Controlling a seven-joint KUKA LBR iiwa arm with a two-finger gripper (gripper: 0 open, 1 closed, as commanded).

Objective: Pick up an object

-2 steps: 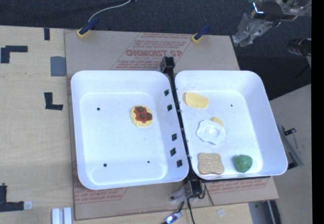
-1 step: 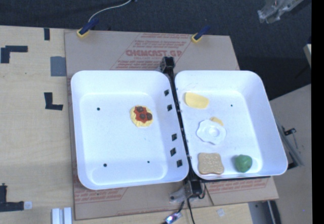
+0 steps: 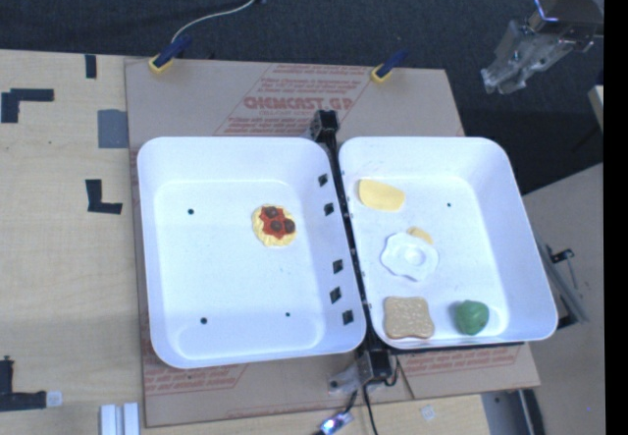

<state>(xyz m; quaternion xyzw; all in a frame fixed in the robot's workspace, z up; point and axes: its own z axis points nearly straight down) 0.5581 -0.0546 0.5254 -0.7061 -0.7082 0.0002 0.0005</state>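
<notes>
Hovering beyond the bench's far right corner, well clear of both bins, the gripper (image 3: pixel 510 65) hangs over dark floor; whether it is spread or pressed together cannot be told. A small pizza (image 3: pixel 275 225) lies near the middle of the left bin (image 3: pixel 167 325). In the right bin (image 3: pixel 510 217), a yellow slice (image 3: pixel 380 194) sits toward the far left corner, a fried egg (image 3: pixel 409 256) mid-bin, toast (image 3: pixel 407 317) and a green ball (image 3: pixel 471 316) along the near edge
</notes>
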